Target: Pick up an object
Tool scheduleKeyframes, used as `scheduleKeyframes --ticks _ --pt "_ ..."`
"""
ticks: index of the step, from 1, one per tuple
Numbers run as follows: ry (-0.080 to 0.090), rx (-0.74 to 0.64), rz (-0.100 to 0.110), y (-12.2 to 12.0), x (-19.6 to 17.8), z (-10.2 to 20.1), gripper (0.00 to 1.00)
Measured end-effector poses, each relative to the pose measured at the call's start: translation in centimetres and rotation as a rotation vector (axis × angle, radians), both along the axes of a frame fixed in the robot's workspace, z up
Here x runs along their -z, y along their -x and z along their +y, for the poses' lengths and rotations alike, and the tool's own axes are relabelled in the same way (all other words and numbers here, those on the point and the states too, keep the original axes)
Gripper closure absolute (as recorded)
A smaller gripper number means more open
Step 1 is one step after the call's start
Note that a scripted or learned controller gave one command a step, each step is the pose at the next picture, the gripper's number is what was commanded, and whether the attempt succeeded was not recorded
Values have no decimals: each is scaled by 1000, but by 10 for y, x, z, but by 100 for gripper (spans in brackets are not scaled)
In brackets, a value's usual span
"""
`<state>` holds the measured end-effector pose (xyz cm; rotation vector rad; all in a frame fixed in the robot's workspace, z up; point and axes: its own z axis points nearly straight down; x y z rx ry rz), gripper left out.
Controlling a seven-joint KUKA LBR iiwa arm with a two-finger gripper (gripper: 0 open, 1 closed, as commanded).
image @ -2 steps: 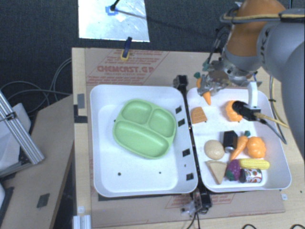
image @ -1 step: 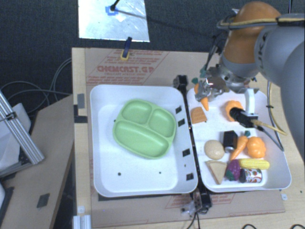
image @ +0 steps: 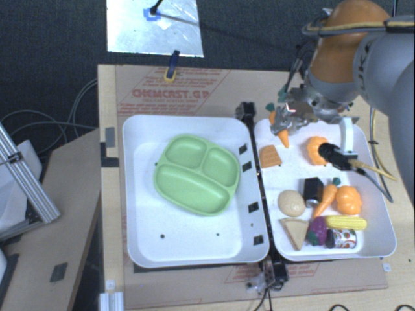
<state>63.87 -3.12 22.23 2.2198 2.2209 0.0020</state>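
I worked in a robotics lab: left of my hand sat two white bins [image: 194, 125] on cardboard [image: 175, 89], loose cables [image: 58, 118] trailed over dark carpet [image: 45, 44], and an aluminium frame [image: 26, 180] stood beyond.

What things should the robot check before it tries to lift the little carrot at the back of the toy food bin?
1. Gripper over right bin: ok.
2. Small carrot beside the gripper: ok.
3. Carrot between the fingers: cannot tell.
4. Room around carrot, orange cracker lies apart from it: ok.
5. Green divided plate in left bin, out of the way: ok.
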Motion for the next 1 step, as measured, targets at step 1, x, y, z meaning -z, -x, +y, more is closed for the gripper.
scheduleKeyframes --ticks 1 --pt "-1 -5 -1 -7 -2 20 100"
